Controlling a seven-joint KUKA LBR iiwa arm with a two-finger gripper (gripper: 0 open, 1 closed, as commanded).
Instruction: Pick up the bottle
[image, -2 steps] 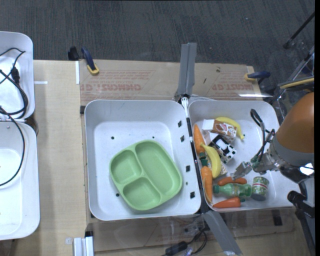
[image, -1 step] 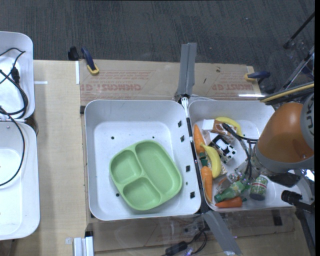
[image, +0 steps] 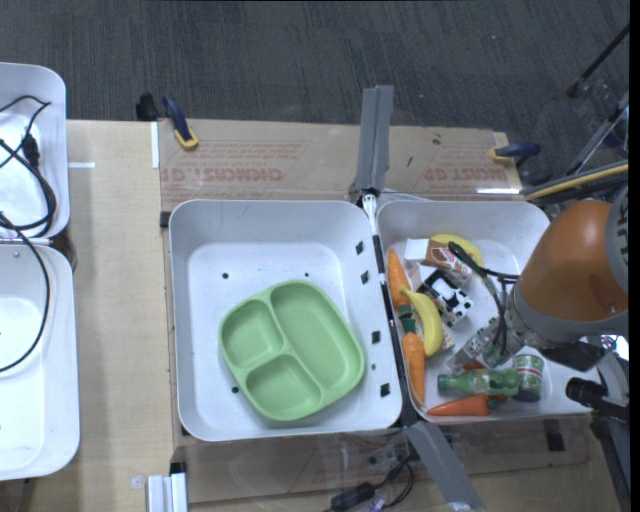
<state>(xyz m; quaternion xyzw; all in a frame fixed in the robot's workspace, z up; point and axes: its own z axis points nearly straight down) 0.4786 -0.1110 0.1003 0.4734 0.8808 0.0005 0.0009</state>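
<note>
The green bottle (image: 483, 381) lay on its side near the front of the right bin (image: 505, 212), just behind a carrot (image: 461, 406). The hand (image: 487, 343) hung right over the bottle. It was too hard to tell how it stood. A green plate (image: 291, 348) sat in the left bin (image: 200, 300).
</note>
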